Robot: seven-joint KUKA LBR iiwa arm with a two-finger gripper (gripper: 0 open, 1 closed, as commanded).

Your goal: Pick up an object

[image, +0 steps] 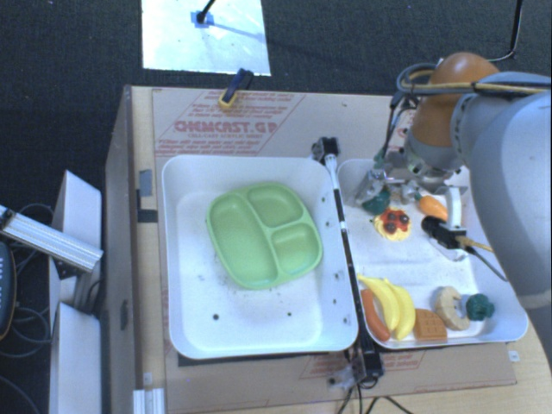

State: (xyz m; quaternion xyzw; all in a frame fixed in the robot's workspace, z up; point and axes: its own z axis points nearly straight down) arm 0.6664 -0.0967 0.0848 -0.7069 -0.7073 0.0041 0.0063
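L bin (198, 317), white, holds a green divided plate (263, 235) lying flat, approx. mid-bin, slightly toward the far side; R bin (431, 270) sits just beside it, rims touching along the centre line; all the small items are in the R bin. Near-left corner: an orange-red sausage-shaped piece (371, 310) against the L wall, w/ a yellow banana bunch (394, 304) touching its R side. Far-left corner: a dark teal item (376, 203), w/ the gripper (378, 186) right above it, close or touching, can't tell which; can't tell how far the gripper is open, nor whether it has hold of anything. Just R of the teal item and a bit nearer: a yellow disc w/ red spots (394, 223); beyond that disc, an orange piece (433, 206). Along the near wall, R of the bananas: a tan square cracker (429, 324), then a pale ring (448, 306), then a dark green lump (479, 306). Arm (500, 171) comes in from the R, over the bin's far-right part.
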